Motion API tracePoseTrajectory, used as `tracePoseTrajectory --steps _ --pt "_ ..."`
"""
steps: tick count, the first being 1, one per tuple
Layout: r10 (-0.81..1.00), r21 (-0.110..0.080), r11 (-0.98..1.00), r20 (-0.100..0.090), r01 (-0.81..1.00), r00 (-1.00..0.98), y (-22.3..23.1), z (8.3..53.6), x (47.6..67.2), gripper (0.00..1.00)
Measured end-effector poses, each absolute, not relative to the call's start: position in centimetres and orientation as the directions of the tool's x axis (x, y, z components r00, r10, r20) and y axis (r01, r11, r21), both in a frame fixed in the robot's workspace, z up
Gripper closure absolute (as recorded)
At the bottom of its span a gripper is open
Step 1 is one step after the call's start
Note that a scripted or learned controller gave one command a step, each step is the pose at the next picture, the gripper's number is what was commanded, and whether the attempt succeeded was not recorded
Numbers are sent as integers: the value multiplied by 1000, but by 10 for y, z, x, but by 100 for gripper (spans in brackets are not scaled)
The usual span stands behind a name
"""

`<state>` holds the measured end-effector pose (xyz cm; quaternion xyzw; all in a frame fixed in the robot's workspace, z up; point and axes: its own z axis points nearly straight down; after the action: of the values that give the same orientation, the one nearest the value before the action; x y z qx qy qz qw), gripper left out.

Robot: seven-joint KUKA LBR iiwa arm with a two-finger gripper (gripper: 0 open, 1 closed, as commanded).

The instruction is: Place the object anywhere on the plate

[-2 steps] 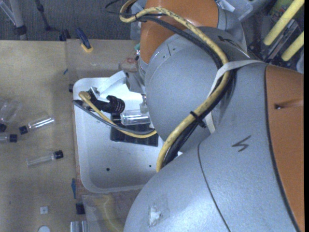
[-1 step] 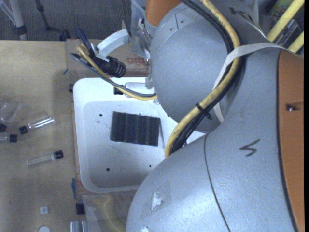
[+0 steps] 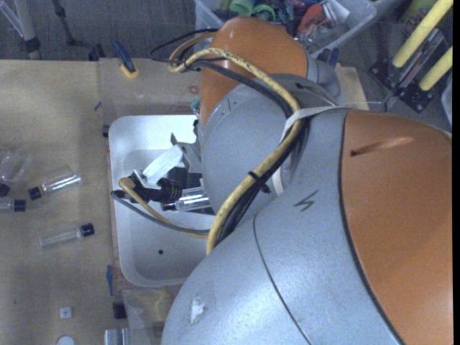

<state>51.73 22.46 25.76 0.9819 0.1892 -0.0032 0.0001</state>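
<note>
The grey and orange arm [image 3: 316, 192] fills most of the camera view and hides the right bin and much of the left one. My gripper [image 3: 188, 198] hangs low inside the left white bin [image 3: 122, 157], near its middle, with yellow cable looping under it. I cannot make out anything in its grasp. The bin floor that shows below the gripper is bare white with one small dark speck [image 3: 160, 251].
On the wooden bench left of the bin lie clear vials with black caps [image 3: 61, 184] [image 3: 68, 234]. A blue clamp [image 3: 128, 66] sits at the bench's far edge. Behind it stands a clear tub of coloured toys [image 3: 287, 2].
</note>
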Motion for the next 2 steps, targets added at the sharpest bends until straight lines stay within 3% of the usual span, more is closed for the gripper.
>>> tracePoseTrajectory --steps 1,2 --pt "332 1 -943 -3 332 943 223 246 589 100" --pt "198 1 -980 1 198 980 210 196 660 100"
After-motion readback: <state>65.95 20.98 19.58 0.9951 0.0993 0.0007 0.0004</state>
